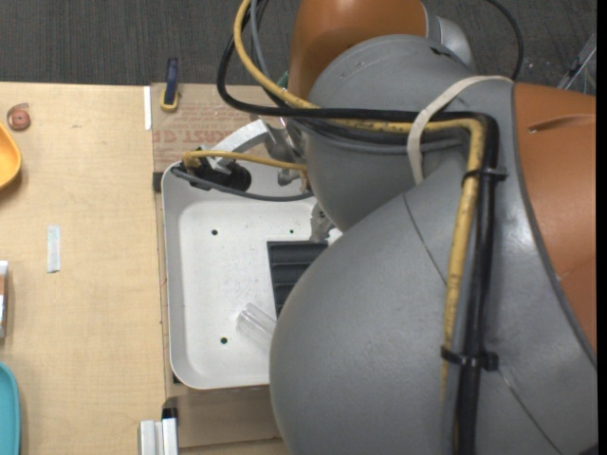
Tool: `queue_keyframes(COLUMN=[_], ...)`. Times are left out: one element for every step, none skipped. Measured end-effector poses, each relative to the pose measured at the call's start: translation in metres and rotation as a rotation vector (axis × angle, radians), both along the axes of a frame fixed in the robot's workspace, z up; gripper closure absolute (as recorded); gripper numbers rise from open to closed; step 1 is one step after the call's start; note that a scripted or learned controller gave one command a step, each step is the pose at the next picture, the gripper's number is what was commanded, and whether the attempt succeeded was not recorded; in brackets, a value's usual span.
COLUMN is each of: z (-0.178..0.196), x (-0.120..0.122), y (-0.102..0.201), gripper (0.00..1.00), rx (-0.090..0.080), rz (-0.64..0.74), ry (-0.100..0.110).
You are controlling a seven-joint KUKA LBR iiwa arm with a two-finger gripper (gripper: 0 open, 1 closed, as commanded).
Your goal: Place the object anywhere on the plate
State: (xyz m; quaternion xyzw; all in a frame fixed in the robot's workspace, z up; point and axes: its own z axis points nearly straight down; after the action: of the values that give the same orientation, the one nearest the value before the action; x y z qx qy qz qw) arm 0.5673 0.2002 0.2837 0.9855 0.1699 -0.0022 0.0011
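My grey arm (427, 254) with its orange band (356, 17) covers most of the right side and hangs over the white bin (190, 254). A dark ridged part of my gripper (292, 271) pokes out from under the arm, low over the bin's floor. A small clear object (254, 322) lies on the bin floor just left of and below it, apart from the gripper. A teal plate edge (6, 410) shows at the bottom left corner of the bench. The arm hides the right half of the bin.
An orange dish edge (6, 159) sits at the far left on the wooden bench (85, 207). A small white strip (53, 249) lies on the wood. Yellow and black cables (223, 173) drape over the bin's top rim. Cardboard (204, 121) lies behind the bin.
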Motion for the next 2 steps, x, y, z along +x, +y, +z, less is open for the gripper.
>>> queue_keyframes(z=[0.008,0.030], x=[0.001,0.040], y=[-0.003,0.028], gripper=[1.00,1.00], rx=[-0.003,0.000], rz=[-0.002,0.463], ry=[0.002,0.002])
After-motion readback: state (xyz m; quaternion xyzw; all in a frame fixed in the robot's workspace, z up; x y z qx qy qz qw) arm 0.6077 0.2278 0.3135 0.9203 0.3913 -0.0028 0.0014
